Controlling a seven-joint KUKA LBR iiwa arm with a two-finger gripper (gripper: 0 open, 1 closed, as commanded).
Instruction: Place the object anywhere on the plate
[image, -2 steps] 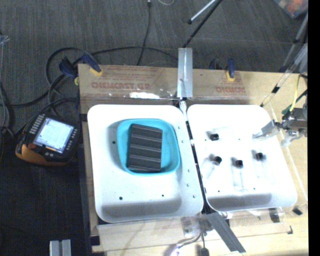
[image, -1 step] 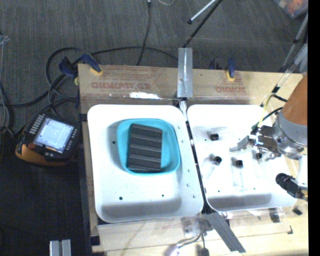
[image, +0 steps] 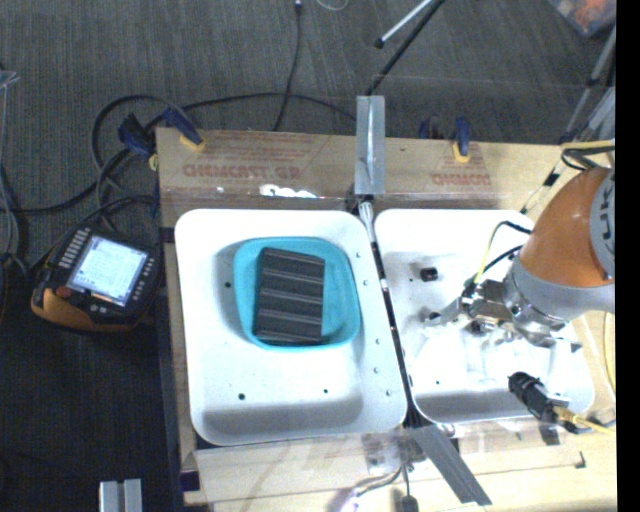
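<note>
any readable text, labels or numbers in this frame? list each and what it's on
Red stencilled lettering on the left wooden board behind the bins: too blurred to read for certain.
Red stencilled lettering on the right wooden board: same style, too blurred to read.
Lit screen of the handheld pendant on the floor at left: content too small to read.
Blue plate, dark ribbed block, white bins: no text visible.

The arm (image: 570, 250) hides its gripper's fingertips – part of the right bin (image: 440, 400) too; right side cropped
</note>
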